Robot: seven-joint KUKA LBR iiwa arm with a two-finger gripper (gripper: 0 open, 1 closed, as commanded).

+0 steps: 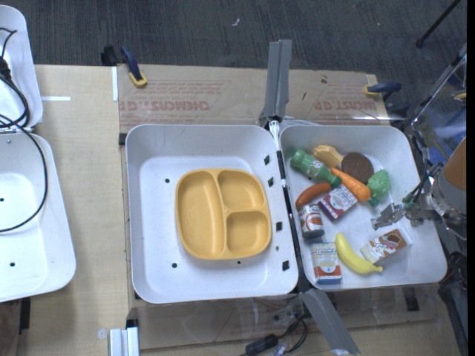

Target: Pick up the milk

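Presently, the claw (389, 215) sits low over the right bin (407, 148), near that bin's right wall, reached in from the right. Finger spacing cannot be determined from this view; nothing is visibly clamped between them.

The milk (325, 262) is a small carton lying at the front of the right bin, close to the divider side, just beside the left end of the banana (356, 255). It lies well apart from the claw.

A second carton (387, 246), brown and white, lies just below the claw, right of the banana. Further back lie a can (312, 221), a red packet (338, 202), a sausage (312, 193), a carrot (352, 184), a green bottle (314, 167), a brown disc (357, 166) and a green leafy item (378, 185).

The left bin (148, 199) holds a yellow compartment tray (223, 213), set near its centre. Both bins rest on the worktop (82, 124).
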